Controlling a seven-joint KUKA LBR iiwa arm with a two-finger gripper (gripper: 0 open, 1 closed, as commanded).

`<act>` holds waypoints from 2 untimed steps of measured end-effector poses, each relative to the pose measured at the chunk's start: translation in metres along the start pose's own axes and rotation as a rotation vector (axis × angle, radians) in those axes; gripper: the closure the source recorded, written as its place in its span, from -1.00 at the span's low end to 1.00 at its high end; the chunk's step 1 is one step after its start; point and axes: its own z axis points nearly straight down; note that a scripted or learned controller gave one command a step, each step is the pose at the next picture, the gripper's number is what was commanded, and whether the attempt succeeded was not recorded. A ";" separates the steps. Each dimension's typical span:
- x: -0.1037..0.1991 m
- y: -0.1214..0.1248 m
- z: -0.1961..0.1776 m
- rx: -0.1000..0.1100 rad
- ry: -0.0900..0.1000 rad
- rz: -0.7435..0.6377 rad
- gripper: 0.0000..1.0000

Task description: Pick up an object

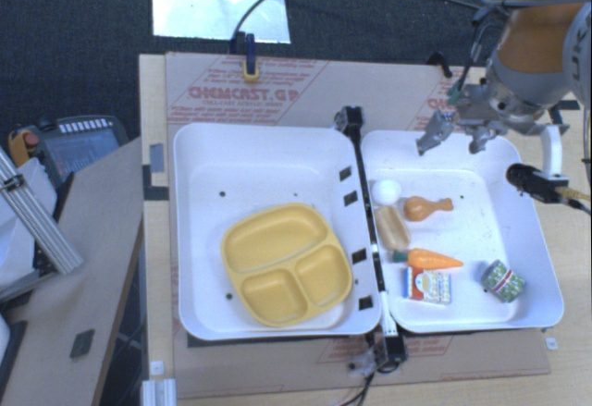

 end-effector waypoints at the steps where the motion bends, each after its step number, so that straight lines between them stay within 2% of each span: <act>1: 0.000 0.002 -0.007 -0.012 -0.001 -0.001 -1.00; 2: 0.004 0.009 0.037 -0.011 -0.001 -0.004 -1.00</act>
